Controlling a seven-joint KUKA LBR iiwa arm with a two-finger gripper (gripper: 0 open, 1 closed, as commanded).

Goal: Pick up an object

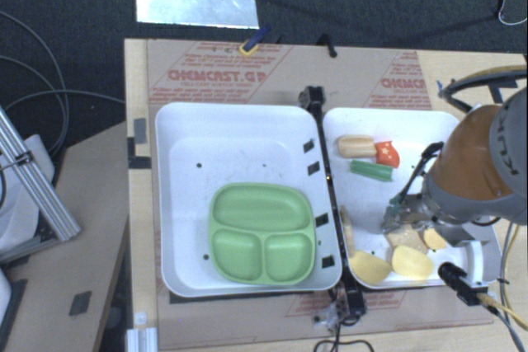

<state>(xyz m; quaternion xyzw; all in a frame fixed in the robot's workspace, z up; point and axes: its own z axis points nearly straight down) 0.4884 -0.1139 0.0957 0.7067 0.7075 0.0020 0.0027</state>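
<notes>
The right bin (363,194) holds several toy foods: a tan bread roll (356,147), a red piece (387,153), a green stick (371,171), and yellow pieces (370,268) (411,262) near the front wall. My gripper (401,216) hangs low over the right bin's front right part, just above a pale yellow piece (404,237). The orange band and wrist cover most of the gripper from above.
The left bin (190,144) holds a green three-compartment tray (262,231). A black divider with clips (323,185) runs between the two bins. The cardboard bench (214,74) extends behind the bins. A metal frame (33,177) stands at the left.
</notes>
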